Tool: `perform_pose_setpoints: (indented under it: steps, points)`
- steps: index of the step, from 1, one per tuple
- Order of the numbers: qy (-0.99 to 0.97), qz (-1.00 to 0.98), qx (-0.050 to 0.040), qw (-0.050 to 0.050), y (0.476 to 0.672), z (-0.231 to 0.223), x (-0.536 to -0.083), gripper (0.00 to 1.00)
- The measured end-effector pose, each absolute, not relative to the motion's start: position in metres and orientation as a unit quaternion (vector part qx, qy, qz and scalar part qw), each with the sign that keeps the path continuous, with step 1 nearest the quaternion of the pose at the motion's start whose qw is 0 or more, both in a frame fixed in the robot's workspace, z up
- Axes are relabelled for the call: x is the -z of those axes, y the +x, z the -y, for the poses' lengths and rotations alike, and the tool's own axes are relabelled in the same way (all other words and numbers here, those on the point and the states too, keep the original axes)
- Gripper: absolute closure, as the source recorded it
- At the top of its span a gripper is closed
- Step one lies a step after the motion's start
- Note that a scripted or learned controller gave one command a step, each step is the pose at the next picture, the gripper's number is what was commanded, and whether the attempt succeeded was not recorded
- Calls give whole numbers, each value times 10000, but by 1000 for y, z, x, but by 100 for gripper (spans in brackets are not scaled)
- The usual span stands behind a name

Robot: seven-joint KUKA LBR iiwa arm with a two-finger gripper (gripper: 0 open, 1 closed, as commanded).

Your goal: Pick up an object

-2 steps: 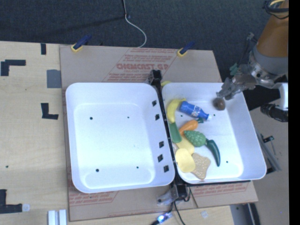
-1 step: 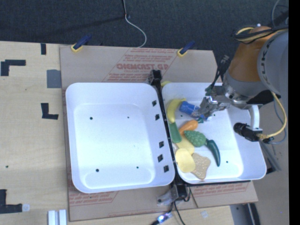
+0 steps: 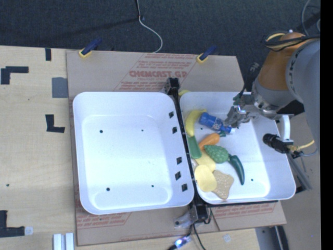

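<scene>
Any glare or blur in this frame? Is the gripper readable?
Camera view: the white bins are bright, nearly blown out, with soft shadows along their rims; the gripper is small and soft-edged over the blue object; the orange band is slightly blurred.

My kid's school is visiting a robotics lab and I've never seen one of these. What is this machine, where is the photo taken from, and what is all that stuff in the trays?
This is a single photo from a camera fixed above a bench, looking down at a slant. The grey machine with the orange band is a robot arm reaching in from the right. Its tip is a two-finger gripper, used for picking things up.

Two shallow white bins sit side by side on a cardboard sheet. The right bin holds toy-like items: a blue object right by the gripper, a yellow banana shape, an orange piece, a green bumpy piece, a dark green pepper and a tan slice.

I can't confirm the gripper is holding anything.
</scene>
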State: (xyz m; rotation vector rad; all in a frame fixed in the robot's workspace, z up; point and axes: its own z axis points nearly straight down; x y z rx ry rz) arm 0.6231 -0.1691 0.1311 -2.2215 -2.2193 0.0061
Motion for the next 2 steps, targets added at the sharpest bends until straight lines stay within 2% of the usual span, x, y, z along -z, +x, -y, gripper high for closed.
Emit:
perform_pose_setpoints:
  steps: [1, 2]
  points:
    - [-7059, 7083, 2, -4, 670, 164, -111, 100]
    - [-7066, 7076, -13, 7, 668, 158, -83, 100]
